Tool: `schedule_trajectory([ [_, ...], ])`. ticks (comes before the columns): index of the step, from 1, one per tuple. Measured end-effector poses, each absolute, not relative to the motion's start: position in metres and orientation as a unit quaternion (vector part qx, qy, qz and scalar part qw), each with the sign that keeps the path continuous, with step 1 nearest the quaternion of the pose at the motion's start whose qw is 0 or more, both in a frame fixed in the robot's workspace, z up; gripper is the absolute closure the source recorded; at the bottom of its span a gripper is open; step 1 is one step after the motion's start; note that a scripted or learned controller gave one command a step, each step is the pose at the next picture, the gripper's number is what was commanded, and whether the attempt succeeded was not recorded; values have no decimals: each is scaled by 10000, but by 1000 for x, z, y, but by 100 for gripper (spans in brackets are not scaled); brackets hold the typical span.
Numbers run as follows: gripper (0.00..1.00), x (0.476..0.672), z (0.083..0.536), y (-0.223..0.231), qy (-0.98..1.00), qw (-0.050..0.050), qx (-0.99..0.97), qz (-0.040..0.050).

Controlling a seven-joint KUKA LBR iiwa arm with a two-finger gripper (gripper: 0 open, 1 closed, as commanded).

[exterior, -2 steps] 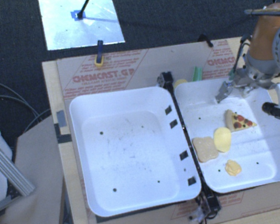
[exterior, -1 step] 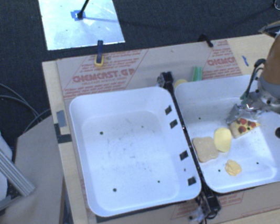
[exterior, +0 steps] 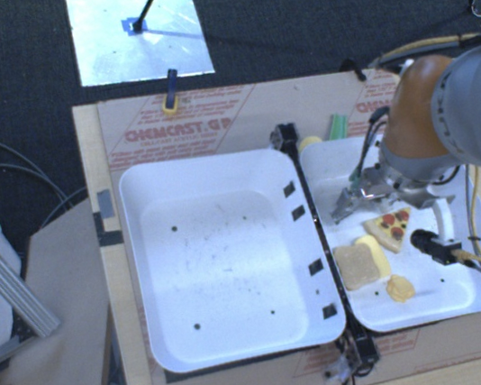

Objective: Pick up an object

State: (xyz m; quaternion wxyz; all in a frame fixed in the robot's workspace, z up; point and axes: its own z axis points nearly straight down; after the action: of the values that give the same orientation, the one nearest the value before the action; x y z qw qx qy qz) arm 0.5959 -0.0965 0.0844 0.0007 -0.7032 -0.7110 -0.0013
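The right bin (exterior: 440, 295) holds a toy pizza slice (exterior: 391, 228) with red dots, a pale bread slice (exterior: 356, 264) and a small yellow piece (exterior: 400, 288) near its front. My gripper (exterior: 347, 205) hangs low over the middle of this bin, just left of and above the pizza slice. It points toward the divider between the bins. Nothing shows in its grasp. The grey arm with its orange band (exterior: 415, 117) reaches in from the right and hides the bin's far right part.
The left bin (exterior: 225, 263) lies beside the right one, with black clips (exterior: 299, 214) along the shared edge. A small yellow object (exterior: 309, 143) sits at the right bin's back left corner, and a green strip (exterior: 337, 126) lies behind it on the board.
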Motion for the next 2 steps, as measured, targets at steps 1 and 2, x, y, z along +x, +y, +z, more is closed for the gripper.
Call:
schedule_trajectory([
  [1, 0, 520, 84, -142, -7054, 14, -7088, 16],
  [2, 100, 525, 95, -139, -7076, -18, -7066, -12],
])
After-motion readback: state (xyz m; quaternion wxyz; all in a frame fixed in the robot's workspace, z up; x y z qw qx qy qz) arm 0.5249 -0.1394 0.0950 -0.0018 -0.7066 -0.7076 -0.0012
